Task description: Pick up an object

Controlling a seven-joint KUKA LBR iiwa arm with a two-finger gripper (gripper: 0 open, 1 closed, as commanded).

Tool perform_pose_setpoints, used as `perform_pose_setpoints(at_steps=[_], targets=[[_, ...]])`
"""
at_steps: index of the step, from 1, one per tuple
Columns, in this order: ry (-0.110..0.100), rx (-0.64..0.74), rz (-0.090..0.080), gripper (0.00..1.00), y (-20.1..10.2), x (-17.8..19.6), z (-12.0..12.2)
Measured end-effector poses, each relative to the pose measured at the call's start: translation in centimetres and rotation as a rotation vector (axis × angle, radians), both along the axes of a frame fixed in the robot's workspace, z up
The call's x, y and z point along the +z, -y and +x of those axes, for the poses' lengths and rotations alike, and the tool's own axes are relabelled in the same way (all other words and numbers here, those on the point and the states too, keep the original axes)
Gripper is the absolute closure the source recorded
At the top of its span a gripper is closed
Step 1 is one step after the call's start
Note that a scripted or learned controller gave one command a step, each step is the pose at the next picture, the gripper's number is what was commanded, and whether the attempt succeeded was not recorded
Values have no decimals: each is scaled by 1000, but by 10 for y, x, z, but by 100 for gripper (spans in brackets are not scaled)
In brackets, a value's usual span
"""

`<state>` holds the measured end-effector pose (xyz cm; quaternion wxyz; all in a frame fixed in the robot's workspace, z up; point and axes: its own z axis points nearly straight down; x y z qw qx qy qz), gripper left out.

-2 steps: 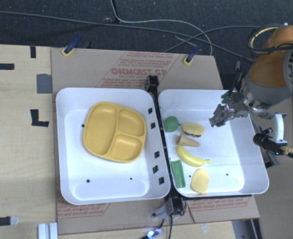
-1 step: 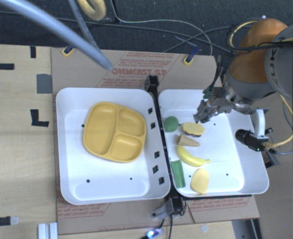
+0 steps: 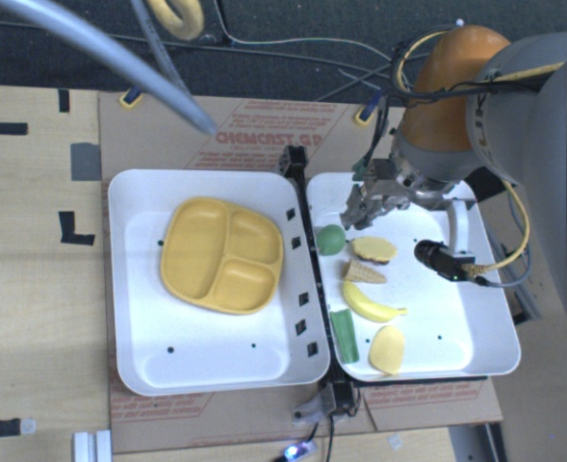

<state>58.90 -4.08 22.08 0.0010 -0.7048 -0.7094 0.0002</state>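
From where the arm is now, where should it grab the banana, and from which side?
Grip the banana across its thick middle, coming straight down from above. It lies flat on the right bin floor, curved, with bare floor along its right side. The wedge-shaped piece sits close above it and the green stick lies at its lower left, so the fingers should probably straddle it crosswise at mid-length.

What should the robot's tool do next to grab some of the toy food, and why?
Probably drop a little lower and toward the left. The tool hangs above the right bin, just up and right of the green ball, with nothing between its fingers. That ball looks like the closest piece.
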Motion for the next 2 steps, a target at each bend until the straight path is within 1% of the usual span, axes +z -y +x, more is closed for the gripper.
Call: perform_pose_setpoints(at_steps=[1,2], targets=[[0,-1,0,100,-43,-4,9],[1,0,1,100,-98,7,23]])
